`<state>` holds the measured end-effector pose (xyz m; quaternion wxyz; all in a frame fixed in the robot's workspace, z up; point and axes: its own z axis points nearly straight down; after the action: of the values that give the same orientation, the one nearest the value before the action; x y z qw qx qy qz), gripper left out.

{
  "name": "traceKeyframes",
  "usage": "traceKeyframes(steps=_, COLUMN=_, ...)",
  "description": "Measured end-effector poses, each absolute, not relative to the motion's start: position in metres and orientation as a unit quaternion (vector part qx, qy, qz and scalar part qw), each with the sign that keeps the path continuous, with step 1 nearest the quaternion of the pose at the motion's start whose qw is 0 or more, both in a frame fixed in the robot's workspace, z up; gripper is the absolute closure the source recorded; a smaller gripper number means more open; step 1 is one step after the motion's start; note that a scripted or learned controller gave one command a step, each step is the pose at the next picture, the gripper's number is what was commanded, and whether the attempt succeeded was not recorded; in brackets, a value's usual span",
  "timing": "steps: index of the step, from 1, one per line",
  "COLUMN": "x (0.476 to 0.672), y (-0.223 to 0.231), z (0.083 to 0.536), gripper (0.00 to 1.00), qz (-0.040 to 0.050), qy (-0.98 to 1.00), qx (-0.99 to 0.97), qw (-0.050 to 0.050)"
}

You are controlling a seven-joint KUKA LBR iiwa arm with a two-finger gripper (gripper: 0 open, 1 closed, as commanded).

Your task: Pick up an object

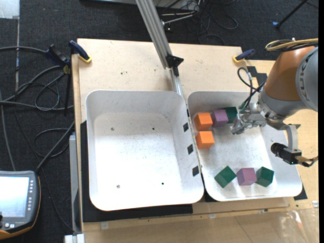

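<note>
Nearest me in the right bin (283,189) sit a green cube (225,176), a purple cube (246,176) and another green cube (265,176) in a row. Farther in lie two orange cubes (204,129), one behind the other. Beyond them the gripper (240,126) hangs low beside a purple cube (220,117) and dark green block (231,113); its pincer's state I can't tell.

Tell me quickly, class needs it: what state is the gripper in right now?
Gripper: cannot be told; it sits low in the right bin beside the purple cube and a green block, with nothing seen held.
</note>
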<state>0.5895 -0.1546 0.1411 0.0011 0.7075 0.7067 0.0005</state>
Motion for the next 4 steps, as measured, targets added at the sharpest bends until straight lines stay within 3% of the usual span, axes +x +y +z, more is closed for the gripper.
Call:
traceKeyframes(steps=1, x=0.598, y=-0.153, z=0.202, gripper=1.00, qz=0.0019, qy=0.708, qx=0.706, qw=0.003)
traceKeyframes(steps=2, x=0.591, y=-0.159, z=0.257, gripper=1.00, qz=0.0017, qy=0.708, qx=0.707, qw=0.004)
traceKeyframes(steps=3, x=0.593, y=-0.159, z=0.287, gripper=1.00, qz=0.0011, qy=0.708, qx=0.706, qw=0.002)
traceKeyframes(steps=4, x=0.590, y=-0.098, z=0.277, gripper=1.00, qz=0.0002, qy=0.710, qx=0.704, qw=-0.001)
